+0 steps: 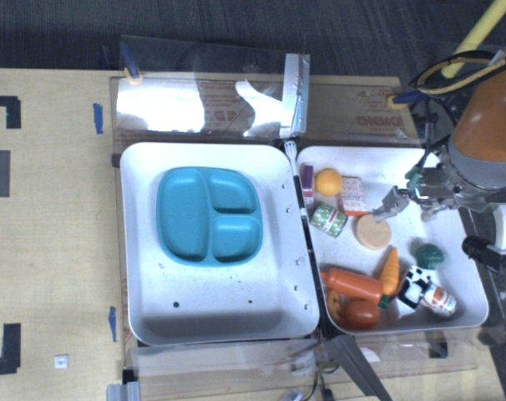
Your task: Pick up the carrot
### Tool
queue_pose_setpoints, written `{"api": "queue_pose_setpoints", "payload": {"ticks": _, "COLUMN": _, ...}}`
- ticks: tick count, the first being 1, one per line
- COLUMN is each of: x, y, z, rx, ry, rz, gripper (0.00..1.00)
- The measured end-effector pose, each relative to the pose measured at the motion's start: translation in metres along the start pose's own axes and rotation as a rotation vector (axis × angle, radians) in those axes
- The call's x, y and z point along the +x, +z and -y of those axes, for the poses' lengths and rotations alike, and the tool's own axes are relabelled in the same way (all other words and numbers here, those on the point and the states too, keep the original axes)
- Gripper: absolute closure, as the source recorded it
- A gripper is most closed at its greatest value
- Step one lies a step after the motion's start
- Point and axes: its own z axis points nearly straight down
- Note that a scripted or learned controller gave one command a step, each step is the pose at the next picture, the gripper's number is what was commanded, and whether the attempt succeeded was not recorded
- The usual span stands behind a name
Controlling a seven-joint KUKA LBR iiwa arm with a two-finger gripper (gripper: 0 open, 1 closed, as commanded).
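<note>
The carrot is a slim orange piece with a green end, lying nearly upright in the lower middle of the right bin. It rests between a thick orange-red sausage-like piece and a black-and-white carton. My gripper hangs over the upper part of the right bin, above and slightly right of the carrot and well clear of it. Its fingers stand apart, open, with nothing between them. The arm's orange band is at the right edge.
Also in the right bin are an orange ball, a pink packet, a green can, a tan disc, a dark green item, a small can and a red tomato. A blue divided plate lies in the left bin.
</note>
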Motion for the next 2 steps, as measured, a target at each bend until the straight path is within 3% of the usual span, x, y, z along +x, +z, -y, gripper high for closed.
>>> {"api": "queue_pose_setpoints", "payload": {"ticks": 1, "x": -0.02, "y": 0.102, "z": 0.041, "rx": -0.002, "ry": 0.088, "rz": 0.001, "gripper": 0.0}}
{"api": "queue_pose_setpoints", "payload": {"ticks": 2, "x": -0.015, "y": 0.107, "z": 0.068, "rx": -0.01, "ry": 0.138, "rz": 0.001, "gripper": 0.0}}
